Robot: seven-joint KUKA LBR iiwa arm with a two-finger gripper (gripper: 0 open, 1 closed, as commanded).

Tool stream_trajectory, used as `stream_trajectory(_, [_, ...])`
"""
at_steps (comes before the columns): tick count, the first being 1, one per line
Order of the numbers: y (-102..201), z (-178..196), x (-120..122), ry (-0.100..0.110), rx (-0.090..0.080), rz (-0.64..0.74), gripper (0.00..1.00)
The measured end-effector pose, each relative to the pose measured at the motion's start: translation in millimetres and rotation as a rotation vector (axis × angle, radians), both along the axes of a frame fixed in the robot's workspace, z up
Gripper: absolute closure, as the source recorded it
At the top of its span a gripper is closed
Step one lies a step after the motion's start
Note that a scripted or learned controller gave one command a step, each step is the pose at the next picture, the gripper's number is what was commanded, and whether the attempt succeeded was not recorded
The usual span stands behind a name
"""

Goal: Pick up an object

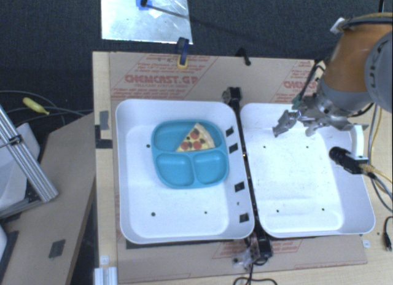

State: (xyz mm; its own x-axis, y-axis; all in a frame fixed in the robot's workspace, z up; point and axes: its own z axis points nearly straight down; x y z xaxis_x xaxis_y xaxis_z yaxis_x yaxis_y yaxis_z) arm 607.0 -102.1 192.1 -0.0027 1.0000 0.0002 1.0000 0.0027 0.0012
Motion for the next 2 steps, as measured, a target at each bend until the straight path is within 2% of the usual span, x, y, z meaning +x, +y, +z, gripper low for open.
stream_trajectory(1, [133, -9, -43, 0.003, 0.006, 0.014, 0.00])
stream_trajectory(2, [132, 66, 11, -0.012, 0.000, 0.003, 0.00])
